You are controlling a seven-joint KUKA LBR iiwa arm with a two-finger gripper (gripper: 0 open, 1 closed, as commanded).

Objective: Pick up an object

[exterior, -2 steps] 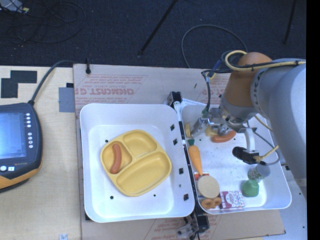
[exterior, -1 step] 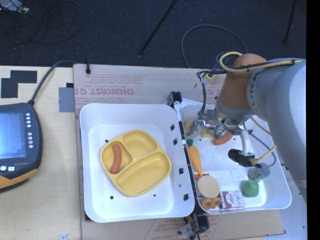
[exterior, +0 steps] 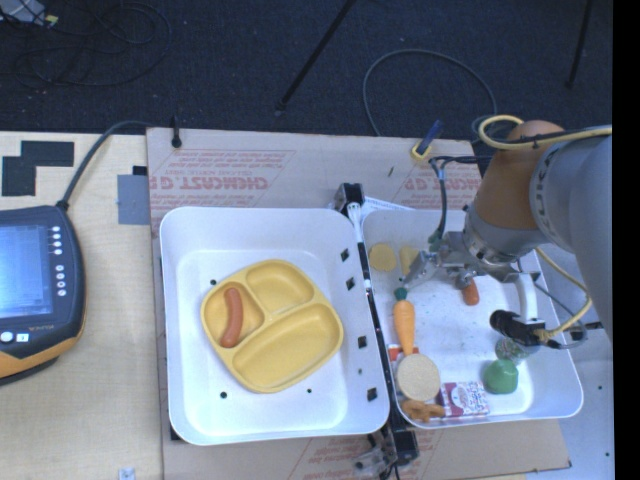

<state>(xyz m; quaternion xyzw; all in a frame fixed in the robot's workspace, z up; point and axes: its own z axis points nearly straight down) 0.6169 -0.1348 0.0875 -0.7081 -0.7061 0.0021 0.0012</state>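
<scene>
- Carrot [exterior: 404,325] is lying in the right bin [exterior: 560,393], at seven o'clock from the hand [exterior: 452,268].
- Yellow plate [exterior: 290,353] is sitting in the left bin [exterior: 190,368], carrying a sausage [exterior: 234,316].
- Hand is hovering over the right bin; grip state: cannot tell.

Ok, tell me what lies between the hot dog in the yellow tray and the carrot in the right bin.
In the camera view, between the hot dog and the carrot lie the yellow divided tray's other compartments, bare white floor of the left bin, and the two bins' adjoining walls.
</scene>
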